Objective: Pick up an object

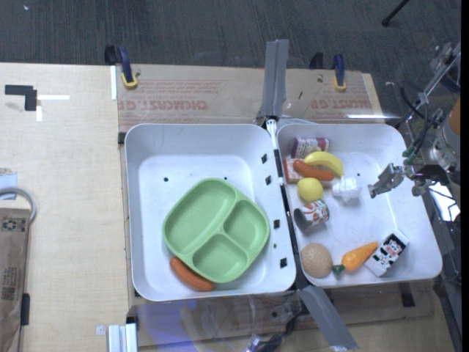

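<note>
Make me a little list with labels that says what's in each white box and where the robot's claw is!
left bin: green divided plate, sausage half under its near edge
right bin: banana, lemon, two cans, carrot, milk carton, brownish ball, white lump
gripper: over the right bin's right side, holding nothing
nearest to gripper: white lump
</note>
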